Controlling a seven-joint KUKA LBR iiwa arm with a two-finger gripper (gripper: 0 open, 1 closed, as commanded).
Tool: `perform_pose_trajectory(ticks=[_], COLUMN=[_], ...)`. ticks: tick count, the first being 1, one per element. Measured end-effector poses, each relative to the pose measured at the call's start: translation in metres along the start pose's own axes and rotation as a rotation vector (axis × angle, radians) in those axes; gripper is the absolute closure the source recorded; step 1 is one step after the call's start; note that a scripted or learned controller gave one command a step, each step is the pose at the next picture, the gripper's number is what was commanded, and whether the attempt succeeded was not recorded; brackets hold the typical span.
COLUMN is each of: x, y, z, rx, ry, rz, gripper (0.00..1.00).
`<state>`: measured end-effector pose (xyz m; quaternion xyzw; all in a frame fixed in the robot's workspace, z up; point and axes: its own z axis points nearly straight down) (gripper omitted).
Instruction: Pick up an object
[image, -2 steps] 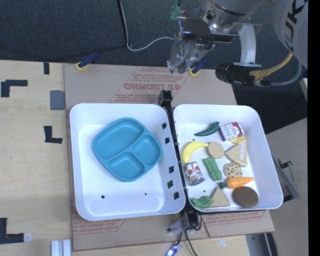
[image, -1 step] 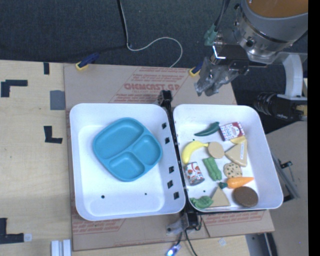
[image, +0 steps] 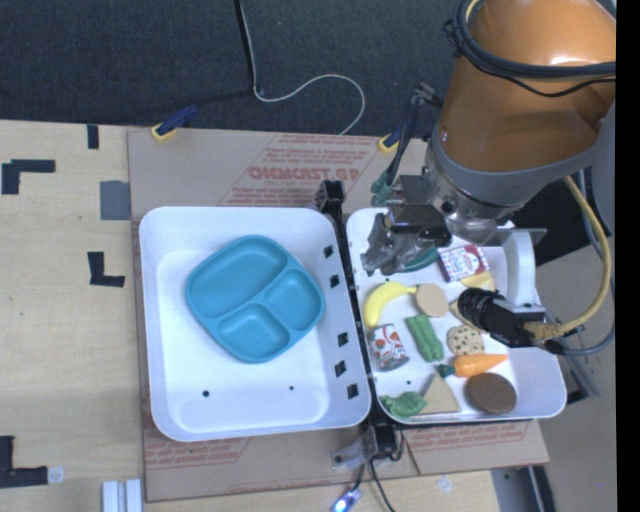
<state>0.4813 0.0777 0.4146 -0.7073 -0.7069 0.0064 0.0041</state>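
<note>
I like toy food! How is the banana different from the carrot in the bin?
The banana is yellow and curved; the carrot is orange and straight. The banana lies near the gripper at the right bin's upper left; the carrot lies lower right, beside a brown round piece. Both lie in the right bin.

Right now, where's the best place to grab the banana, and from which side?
Probably the banana's middle, from straight above, fingers across its narrow width. It lies flat and curved in the right bin, with the hand just above it and a tan disc beside its right end.
</note>
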Motion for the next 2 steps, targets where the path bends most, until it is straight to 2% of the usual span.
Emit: perform_pose_trajectory(ticks=[1,2], x=[0.0007,0.0008], y=[0.0022,0.0023], z=[-0.0166,-0.0262], rx=[-0.013,-0.011], ry=[0.002,0.0], rz=[-0.003,-0.004], gripper=[1.0,1.0])
